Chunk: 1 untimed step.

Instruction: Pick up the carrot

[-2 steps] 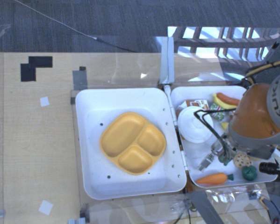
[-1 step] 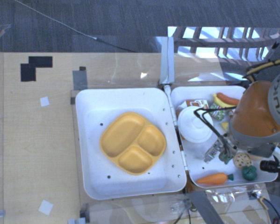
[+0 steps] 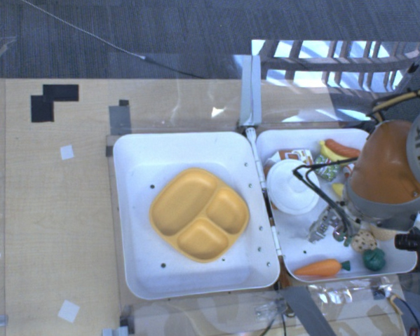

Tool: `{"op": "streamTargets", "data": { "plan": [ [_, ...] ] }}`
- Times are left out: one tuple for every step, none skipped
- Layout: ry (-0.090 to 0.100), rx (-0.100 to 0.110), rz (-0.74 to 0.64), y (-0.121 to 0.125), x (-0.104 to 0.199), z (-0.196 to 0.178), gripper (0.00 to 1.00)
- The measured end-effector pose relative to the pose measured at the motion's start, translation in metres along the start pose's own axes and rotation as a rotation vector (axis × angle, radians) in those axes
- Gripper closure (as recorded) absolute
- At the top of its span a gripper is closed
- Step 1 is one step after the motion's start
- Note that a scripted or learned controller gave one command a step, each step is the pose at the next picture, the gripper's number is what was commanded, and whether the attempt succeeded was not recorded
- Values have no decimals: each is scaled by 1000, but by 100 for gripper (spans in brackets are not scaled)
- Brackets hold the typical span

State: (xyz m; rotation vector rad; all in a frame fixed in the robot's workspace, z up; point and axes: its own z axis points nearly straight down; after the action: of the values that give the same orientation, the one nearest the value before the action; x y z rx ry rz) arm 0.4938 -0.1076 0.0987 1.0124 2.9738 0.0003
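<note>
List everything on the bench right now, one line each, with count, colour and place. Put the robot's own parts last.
Bins: 2, white, side by side on the bench; left bin, right bin.
Divided plate: 1, yellow, three compartments, middle of the left bin.
Carrot: 1, orange with a green end, lying along the near edge of the right bin.
Cup: 1, white, round, left part of the right bin.
Banana: 1, yellow, far side of the right bin.
Sausage: 1, reddish orange, beside the banana.
Cookie: 1, pale with dark spots, near the carrot.
Green lump: 1, dark green, near right corner; kind unclear.
Arm: 1, grey with an orange band, over the right bin.
Pincer: 1, metallic, above the carrot.
</note>
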Motion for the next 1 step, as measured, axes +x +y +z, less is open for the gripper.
{"op": "streamTargets", "data": {
  "plan": [
    [1,0,-110,2,8,-11,100]
  ]
}}
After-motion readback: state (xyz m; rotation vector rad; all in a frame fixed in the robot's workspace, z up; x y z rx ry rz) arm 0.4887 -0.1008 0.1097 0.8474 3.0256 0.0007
